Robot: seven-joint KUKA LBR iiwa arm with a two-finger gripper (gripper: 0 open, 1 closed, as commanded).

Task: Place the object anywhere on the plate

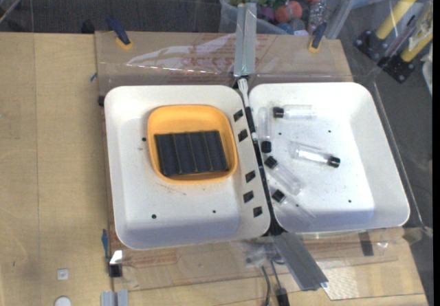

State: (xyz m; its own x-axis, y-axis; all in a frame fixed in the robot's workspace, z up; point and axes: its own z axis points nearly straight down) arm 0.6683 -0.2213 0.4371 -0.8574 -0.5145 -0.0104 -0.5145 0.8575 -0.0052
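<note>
Well, claw state (apart or together) can't tell. The black ribbed block [191, 152] lies flat on the orange plate [192, 112], left-centre of frame in the left bin [130, 194], so prob. already placed. Clear vials [315, 157] lie loose right of centre in the right bin [357, 181]. Risks: if a vial's the target, it's round and slick, may roll or slip from a pinch; block takes most of the plate, so little room.
</note>
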